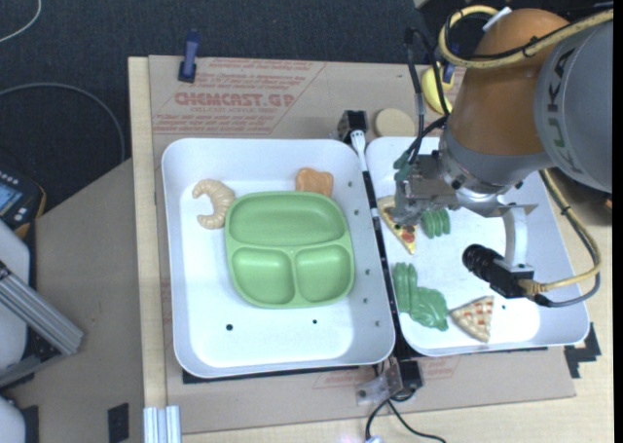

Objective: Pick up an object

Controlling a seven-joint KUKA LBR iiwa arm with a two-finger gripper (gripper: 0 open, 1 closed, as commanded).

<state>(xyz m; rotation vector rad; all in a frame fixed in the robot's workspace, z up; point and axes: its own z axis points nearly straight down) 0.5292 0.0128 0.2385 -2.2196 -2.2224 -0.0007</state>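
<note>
My gripper [405, 205] is low over the left side of the right bin [555, 324], close to the divider. Right under it lies a pizza slice [400, 230], partly hidden by the gripper body. A small green vegetable piece [435, 222] sits just to its right. Nearer the front of that bin are a green leafy piece [419, 297] and a second pizza slice [475, 317]. The left bin [195, 334] holds a green divided plate [289, 246], a croissant [212, 203] and an orange-tan food piece [313, 181].
The arm's orange and grey body [506, 100] covers the back of the right bin. A black cylinder with a cable [496, 272] hangs off the arm over that bin's middle. A tan disc [394, 123] lies behind the bins on the cardboard sheet [243, 91].
</note>
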